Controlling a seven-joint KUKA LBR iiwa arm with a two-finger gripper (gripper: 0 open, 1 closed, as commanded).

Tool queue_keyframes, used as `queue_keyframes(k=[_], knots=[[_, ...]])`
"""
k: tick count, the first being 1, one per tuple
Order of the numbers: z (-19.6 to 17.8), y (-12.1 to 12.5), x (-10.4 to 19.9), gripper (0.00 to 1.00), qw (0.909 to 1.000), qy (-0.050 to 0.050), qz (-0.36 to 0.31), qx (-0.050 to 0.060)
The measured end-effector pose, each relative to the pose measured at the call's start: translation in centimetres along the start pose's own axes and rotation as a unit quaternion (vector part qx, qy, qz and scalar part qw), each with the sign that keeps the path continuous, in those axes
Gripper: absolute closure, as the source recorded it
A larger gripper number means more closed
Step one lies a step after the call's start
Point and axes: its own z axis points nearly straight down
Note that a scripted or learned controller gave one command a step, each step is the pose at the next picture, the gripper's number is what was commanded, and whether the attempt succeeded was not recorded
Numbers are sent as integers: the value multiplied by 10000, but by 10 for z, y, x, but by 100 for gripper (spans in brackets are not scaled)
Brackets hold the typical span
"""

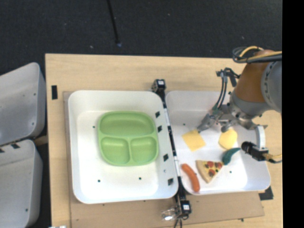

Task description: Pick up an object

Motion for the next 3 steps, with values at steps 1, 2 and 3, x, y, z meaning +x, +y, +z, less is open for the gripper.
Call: queue_keyframes(k=[1, 2, 3], knots=[[-14, 1, -1, 100, 10000, 3, 11, -29], [-62, -4, 4, 100, 10000, 6, -12, -31], [-106, -6, 5, 100, 10000, 2, -10, -40]])
